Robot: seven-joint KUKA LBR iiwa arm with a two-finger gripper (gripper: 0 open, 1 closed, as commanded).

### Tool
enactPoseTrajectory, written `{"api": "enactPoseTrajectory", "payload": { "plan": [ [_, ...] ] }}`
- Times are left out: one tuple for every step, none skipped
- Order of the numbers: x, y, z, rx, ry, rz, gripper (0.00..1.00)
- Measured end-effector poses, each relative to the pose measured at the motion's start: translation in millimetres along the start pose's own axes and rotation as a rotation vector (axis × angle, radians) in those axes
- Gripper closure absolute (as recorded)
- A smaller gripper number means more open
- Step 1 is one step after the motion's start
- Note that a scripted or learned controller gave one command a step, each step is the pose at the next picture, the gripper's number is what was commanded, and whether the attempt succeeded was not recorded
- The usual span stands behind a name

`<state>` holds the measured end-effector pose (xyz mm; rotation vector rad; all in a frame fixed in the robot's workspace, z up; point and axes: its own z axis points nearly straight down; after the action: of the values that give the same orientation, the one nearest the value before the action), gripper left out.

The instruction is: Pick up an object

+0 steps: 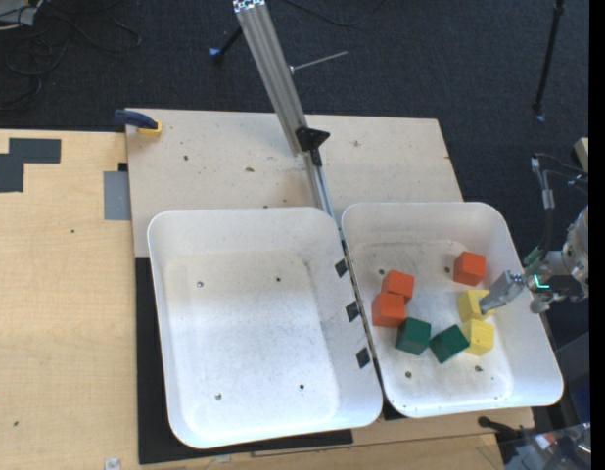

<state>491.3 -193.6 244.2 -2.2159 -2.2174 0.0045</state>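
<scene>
Two shallow white bins sit side by side on the table (381, 155); the left bin (244, 399) holds no blocks, the right bin (518, 390) holds seven. They lie crowded: orange blocks (393, 297), green blocks (432, 339), and yellow blocks (476, 321) just beside the claw (496, 295). I cannot tell how the claw stands; it is small and blurred here. Probably the risk is a push instead of a grasp, because neighbours touch the yellow blocks. Dark floor with cables surrounds the table.

arm (575, 262) cut off at right edge
</scene>
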Motion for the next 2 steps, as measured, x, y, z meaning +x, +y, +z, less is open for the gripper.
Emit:
{"api": "enactPoseTrajectory", "payload": {
  "plan": [
    [-1, 1, -2, -0.004, -0.001, 0.003, 0.0],
    [2, -3, 63, 0.003, 0.001, 0.001, 0.0]
  ]
}}
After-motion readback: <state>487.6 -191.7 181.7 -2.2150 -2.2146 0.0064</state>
